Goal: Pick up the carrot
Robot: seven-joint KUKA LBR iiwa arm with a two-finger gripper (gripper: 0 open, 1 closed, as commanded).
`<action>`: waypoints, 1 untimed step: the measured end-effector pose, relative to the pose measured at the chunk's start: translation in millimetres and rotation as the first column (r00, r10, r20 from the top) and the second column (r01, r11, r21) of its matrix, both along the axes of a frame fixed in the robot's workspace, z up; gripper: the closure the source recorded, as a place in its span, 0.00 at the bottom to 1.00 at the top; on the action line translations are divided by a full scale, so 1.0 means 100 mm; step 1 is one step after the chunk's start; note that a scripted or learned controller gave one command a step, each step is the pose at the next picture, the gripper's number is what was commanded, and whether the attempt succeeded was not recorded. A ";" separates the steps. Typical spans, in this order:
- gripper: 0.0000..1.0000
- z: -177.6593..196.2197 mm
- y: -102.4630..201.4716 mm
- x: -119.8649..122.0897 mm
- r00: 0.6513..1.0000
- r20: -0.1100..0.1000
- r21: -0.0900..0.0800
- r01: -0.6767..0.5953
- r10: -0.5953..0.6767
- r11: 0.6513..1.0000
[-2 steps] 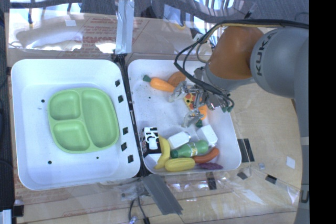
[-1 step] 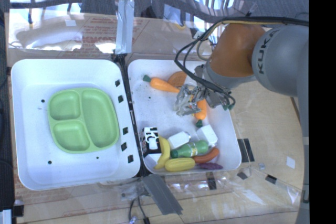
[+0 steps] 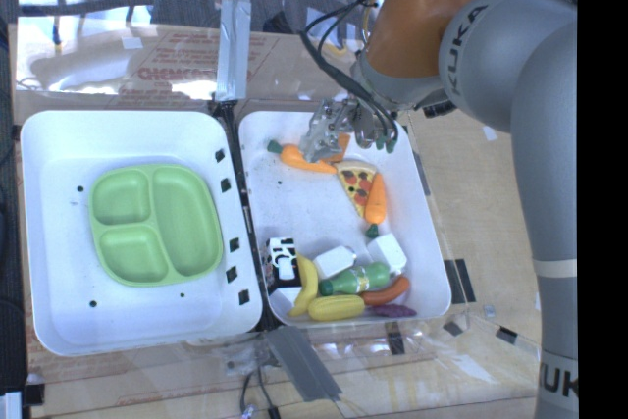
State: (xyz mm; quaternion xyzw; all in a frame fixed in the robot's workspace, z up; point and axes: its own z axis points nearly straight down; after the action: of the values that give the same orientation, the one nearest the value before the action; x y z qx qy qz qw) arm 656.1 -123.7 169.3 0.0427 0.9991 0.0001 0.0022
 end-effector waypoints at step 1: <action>0.00 -0.01 -0.01 -0.01 1.000 -0.002 0.000 0.001 -0.001 1.000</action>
State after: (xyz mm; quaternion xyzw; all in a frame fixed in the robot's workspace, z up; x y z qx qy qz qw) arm 655.4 -124.7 168.2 0.0434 0.9991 0.0000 0.0012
